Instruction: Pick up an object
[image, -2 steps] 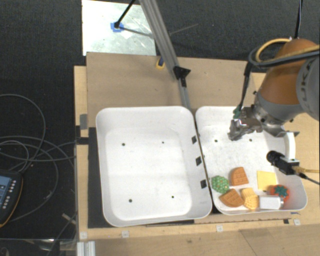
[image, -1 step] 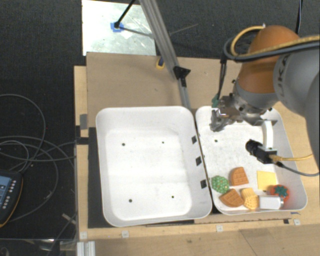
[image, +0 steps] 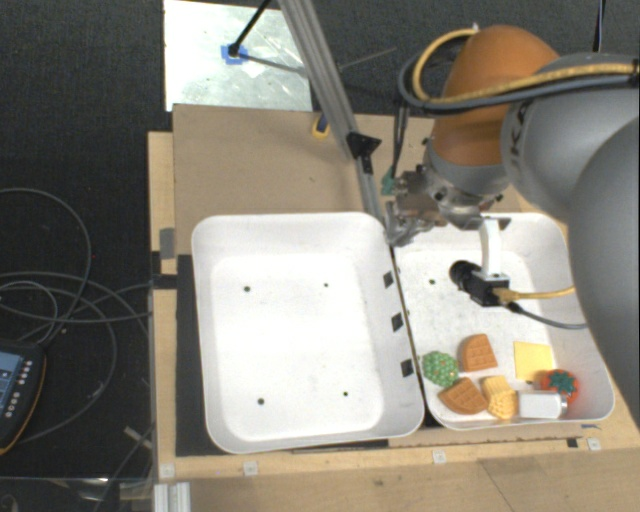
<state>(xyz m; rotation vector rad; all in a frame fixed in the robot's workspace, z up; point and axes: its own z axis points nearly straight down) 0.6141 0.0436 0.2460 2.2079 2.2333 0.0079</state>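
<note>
Small toy foods lie clustered at the near end of the right bin (image: 560, 245): a green piece (image: 438, 367), an orange waffle (image: 478, 352), a second orange piece (image: 463, 396), a yellow block (image: 532, 358), a white block (image: 540, 405) and a red piece (image: 558, 381). My gripper (image: 400, 226) hangs over the bin's far left corner, by the wall shared with the left bin, well away from the cluster. I see nothing in it.
The left bin (image: 290, 330) sits beside the right one. A slanted grey pole (image: 330, 80) crosses above the bins' far edge. A black cable plug (image: 472, 280) with a yellow lead hangs from the arm over the right bin.
</note>
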